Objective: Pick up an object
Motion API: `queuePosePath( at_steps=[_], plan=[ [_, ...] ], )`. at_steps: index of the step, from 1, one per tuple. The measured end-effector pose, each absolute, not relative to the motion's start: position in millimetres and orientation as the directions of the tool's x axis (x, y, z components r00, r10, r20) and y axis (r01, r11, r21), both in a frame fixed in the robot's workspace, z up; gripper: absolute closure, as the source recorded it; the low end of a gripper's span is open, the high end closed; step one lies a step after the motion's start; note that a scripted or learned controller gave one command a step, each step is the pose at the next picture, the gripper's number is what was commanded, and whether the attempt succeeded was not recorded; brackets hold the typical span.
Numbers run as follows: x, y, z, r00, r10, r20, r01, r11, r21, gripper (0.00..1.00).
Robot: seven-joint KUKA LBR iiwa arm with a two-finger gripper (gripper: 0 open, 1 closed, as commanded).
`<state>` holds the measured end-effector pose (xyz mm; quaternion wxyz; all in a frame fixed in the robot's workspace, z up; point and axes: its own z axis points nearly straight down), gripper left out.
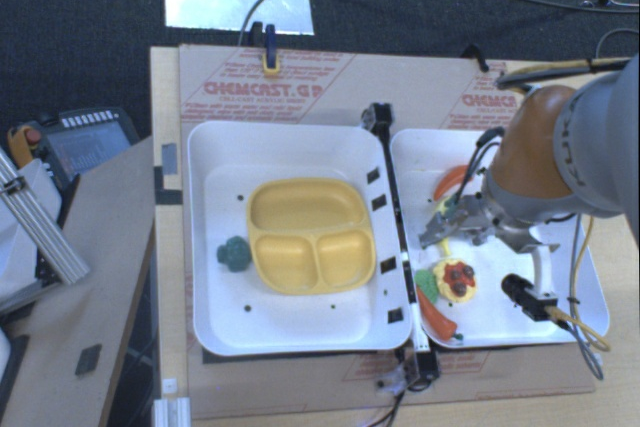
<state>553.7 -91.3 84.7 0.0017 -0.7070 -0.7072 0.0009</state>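
In the right bin [590, 315], my gripper [442, 227] hangs low over the left-middle of the floor, reaching in from the right. An orange carrot-like piece [449, 181] lies just beyond it toward the back. Directly in front of it sits a yellow toy pizza slice with red spots [457, 280]. A red-orange pepper with a green end [432, 307] lies at the bin's front left corner. Nothing can be seen held in the gripper.
The left bin [210, 165] holds a yellow three-compartment tray [308, 235] in its middle and a green broccoli piece [235, 255] to the tray's left. A black divider rail [385, 185] runs between the bins.
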Motion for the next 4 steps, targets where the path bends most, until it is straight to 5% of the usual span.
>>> queuePosePath(
  at_steps=[1, 3, 4],
  plan=[
    [555.3, -91.8, 98.0, 0.0, 1.0, 0.0, 1.0, 0.0, 0.002, 1.0],
    [569.0, -89.1, 191.0, -0.005, 1.0, -0.001, 1.0, 0.005, 0.007, 1.0],
    [570.2, -89.2, 203.2, -0.005, 1.0, -0.001, 1.0, 0.005, 0.004, 1.0]
  ],
)
